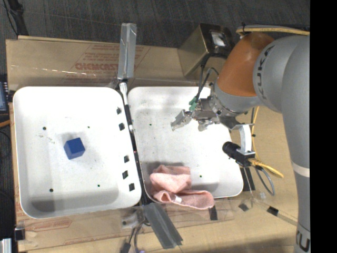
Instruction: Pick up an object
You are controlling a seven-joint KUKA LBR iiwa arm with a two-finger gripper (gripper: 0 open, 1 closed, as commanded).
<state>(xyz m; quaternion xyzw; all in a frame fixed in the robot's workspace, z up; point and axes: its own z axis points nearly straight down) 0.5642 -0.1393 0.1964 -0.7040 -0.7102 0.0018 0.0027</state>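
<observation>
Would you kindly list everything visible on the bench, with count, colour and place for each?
bins: two, white, side by side on the bench
cube: one, blue, in the left bin
cloth: one, pink, crumpled at the near edge of the right bin
cardboard sheet: one, brown, under and behind the bins
arm: one, grey with orange band, reaching in from the right
gripper: one, above the right bin, clear of the cloth
</observation>
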